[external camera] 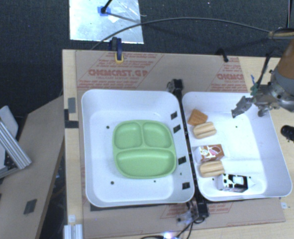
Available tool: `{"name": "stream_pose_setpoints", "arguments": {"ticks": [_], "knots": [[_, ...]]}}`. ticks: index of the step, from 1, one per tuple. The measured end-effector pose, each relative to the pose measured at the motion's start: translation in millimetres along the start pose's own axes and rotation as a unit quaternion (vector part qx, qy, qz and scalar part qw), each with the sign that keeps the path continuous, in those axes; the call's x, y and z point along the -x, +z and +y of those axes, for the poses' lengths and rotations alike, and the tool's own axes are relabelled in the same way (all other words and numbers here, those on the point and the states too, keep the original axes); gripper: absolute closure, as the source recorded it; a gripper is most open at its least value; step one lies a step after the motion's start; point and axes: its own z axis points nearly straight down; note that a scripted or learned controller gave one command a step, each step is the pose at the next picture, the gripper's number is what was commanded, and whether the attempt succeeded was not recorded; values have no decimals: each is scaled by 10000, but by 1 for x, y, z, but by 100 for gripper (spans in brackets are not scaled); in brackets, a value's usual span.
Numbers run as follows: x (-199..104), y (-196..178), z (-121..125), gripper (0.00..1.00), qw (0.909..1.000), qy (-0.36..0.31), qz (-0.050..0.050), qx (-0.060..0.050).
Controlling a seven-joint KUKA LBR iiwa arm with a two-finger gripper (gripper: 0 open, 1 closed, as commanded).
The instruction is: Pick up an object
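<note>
The hand (246,106) hangs at the right of the frame, over the upper right part of the right bin (273,148), carried by the grey arm (291,78) that comes in from the right edge. Whether its two fingers are spread or pressed together cannot be told from this angle (they read as a grey blur), and nothing shows between them.

Below and to the left of the hand, along the right bin's left side, lie the objects to be picked: an orange wedge-shaped toy (197,117) uppermost, a tan bread roll (204,130) touching it just below, then a small brown and pink packet (210,152), a second tan roll (211,169) just beneath that, and a black and white object (233,182) near the bin's lower edge. All are well apart from the hand.

The left bin (99,133) holds a green divided plate (145,149) with three compartments, lying flat near its middle. Both bins sit on the table (132,66), on a cardboard sheet with red lettering.
</note>
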Motion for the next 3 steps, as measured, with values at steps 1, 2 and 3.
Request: {"name": "stream_pose_setpoints", "arguments": {"ticks": [1,2,3], "knots": [[5,60,-5,0,10000,1,0,0],[4,112,-5,0,10000,3,3,0],[5,98,-3,100,10000,5,-8,37]]}}
